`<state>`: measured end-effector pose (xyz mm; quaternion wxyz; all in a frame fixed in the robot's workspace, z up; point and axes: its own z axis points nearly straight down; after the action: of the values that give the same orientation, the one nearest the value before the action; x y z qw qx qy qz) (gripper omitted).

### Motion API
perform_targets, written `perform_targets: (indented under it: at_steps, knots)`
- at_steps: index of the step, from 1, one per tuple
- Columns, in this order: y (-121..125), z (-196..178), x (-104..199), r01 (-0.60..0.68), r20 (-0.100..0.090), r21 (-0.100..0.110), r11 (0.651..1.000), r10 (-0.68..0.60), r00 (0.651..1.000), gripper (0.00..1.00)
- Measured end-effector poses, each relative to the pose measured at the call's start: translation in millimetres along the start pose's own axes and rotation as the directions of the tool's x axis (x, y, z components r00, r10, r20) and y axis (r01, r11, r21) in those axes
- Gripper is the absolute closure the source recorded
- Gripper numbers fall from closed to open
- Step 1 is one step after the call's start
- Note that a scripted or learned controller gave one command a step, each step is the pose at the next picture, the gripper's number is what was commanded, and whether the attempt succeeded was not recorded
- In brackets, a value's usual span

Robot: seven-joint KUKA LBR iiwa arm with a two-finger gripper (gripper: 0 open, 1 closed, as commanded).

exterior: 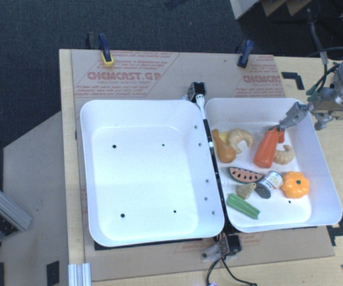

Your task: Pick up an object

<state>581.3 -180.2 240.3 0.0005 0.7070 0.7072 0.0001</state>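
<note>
Gripper (287, 121) first: we see it coming in from the right side over the right bin (332, 186), with the grey finger sloping down and ending right at the cap end of the orange-red bottle (267, 148). Looks like it's touching the top of that bottle, but we honestly can't tell if the fingers are spread or pinched, since they merge into one grey sliver from this angle, so we won't say it's holding anything.

The bottle lies tilted just below and a bit left of the fingertip. Left of the gripper there's a croissant (241, 137), and further left, against the bin's inner wall, an orange squash-looking piece (223, 148). Tucked against the bottle's lower right is a pale beige curled piece (285, 154). Further below the gripper sits a watermelon slice (246, 174), a small silver can (268, 184) lying on its side, and a little orange pumpkin (295, 185) just beside the can. Lowest of all, well away from the fingers, is a green pepper-ish thing (243, 206) with a small tan lump (245, 191) touching its upper end.

Way off to the gripper's left is the left bin (90, 159), both bins sitting on a cardboard sheet (129, 70) held by blue clamps (105, 45).
</note>
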Motion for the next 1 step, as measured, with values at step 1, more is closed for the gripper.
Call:
perform_targets:
  at_steps: [1]
  knots:
    - [-4.9,149.4,40.3,0.003,-0.006,0.014,1.000,-0.003,1.000,0.00]
